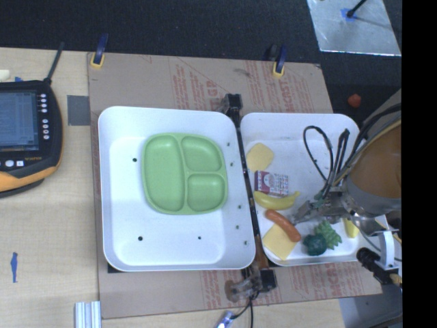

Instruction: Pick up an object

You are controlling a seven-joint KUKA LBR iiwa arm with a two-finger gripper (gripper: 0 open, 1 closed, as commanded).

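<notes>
The right bin (287,123) holds several toy foods. A yellow chip-like piece (259,156) lies at its upper left, with a small red-and-white carton (271,182) below it. Under the carton come a yellow banana (276,200), an orange-red sausage (283,225) and a yellow cheese wedge (278,242). A green broccoli (321,239) sits near the front rim. My gripper (311,209) hangs low over the bin's right half, just right of the banana and sausage and above the broccoli. Nothing is visibly held in it.
The left bin (116,244) carries a green divided plate (184,173). Black cables (321,152) loop from the arm over the right bin. An orange-edged tablet pendant (24,135) lies at the far left of the bench. Clamps stand between the bins at front and back.
</notes>
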